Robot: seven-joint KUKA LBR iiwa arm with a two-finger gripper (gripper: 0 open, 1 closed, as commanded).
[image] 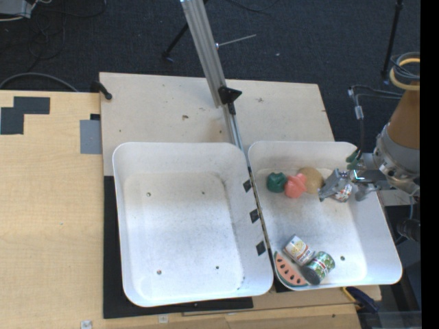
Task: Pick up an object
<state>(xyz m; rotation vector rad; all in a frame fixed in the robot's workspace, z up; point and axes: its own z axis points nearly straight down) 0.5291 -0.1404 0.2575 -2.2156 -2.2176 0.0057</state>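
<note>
while jaws [337, 189] hover, tan ball [311, 178] lies just left.

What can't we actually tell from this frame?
- Gripper: too small and blurred in the camera view to tell open from shut, or whether it touches anything.
- Arm: cut off by the right edge.
- Tan round object: partly covered by the pink one; identity unclear.
- Can labels: too small to read.
- Watermelon slice: overlapped by the cans.

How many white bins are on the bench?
2. The left bin sits beside the right bin, their inner edges meeting at mid-bench; the gripper is over the right one.
</note>
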